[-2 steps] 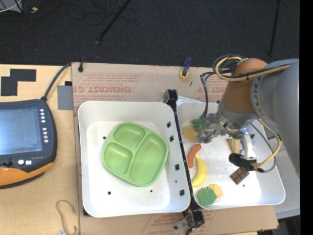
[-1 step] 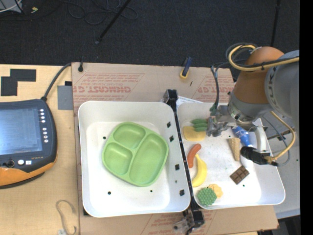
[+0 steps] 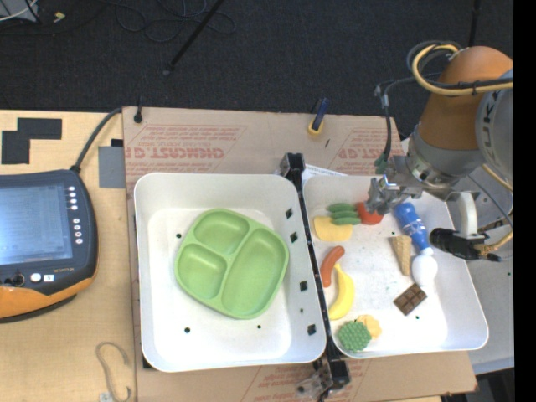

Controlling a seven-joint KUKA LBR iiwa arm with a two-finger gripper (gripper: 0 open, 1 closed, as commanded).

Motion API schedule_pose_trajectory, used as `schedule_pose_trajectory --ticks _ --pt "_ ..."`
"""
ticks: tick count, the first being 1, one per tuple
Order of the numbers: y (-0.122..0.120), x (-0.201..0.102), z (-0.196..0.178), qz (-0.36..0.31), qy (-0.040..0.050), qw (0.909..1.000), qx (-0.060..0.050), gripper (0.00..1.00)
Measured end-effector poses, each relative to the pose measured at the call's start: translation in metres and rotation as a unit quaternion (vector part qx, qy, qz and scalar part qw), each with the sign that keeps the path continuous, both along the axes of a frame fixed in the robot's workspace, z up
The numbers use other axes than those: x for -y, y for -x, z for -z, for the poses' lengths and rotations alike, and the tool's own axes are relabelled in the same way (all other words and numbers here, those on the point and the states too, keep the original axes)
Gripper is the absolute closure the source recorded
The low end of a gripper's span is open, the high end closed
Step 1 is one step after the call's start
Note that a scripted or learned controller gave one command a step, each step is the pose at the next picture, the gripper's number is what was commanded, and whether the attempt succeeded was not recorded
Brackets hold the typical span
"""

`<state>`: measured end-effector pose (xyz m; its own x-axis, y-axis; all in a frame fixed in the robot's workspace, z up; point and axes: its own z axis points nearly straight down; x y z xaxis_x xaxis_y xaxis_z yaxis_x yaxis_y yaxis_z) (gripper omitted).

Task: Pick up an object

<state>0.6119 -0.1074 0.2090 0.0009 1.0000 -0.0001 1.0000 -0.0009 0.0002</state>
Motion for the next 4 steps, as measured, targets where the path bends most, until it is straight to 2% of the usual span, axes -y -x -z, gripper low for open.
schedule_pose_trajectory --ticks 1,2,3,4 --pt "0.000 0.002 -0.019 0.000 -0.0002 1.0000 -0.001 1.00" --pt "0.038 -0.030 -0.022 -0.001 -0.0009 1.0000 -0.003 1.00" --pt "0.087 -0.040 -0.017 0.002 -0.0008 1.0000 -0.004 1.00" --pt "0.132 -0.077 -0.026 -0.001 -0.0010 1.0000 -0.003 1.00"
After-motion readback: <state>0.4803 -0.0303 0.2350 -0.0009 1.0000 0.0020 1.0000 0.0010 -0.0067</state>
